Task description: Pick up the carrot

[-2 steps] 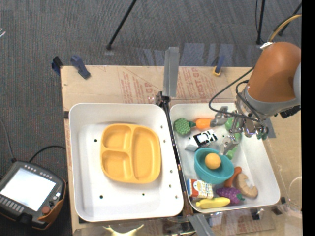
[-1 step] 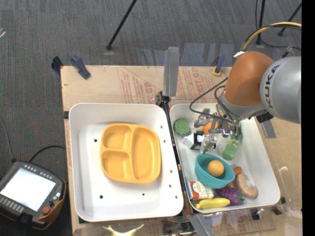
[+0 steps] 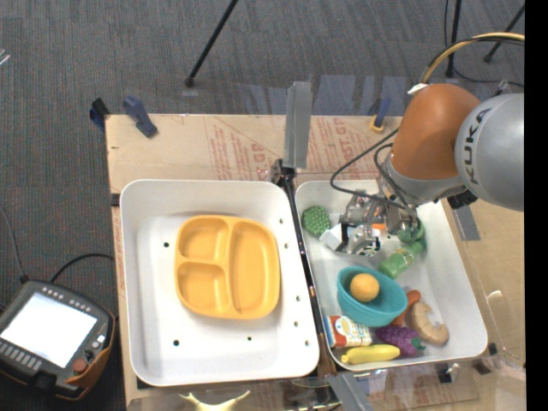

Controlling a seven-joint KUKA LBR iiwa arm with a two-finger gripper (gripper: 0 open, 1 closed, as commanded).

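Arm (image 3: 501,148) reads "KUKA" — gripper (image 3: 360,236) over right bin (image 3: 454,268).

Carrot (image 3: 413,297): only a small orange-red bit shows, in the right-hand bin (image 3: 458,272), toward its lower right part. It pokes out just past the right rim of the teal bowl (image 3: 370,302), which covers most of it. It sits just above the tan bread-like piece (image 3: 425,322), touching or nearly touching it, can't tell which. Purple grapes (image 3: 399,339) lie just below-left of it. The visible end looks rounded and smooth. Full length, which way it points and whether there's a green top are hidden. Lying low in the bin, not upright.
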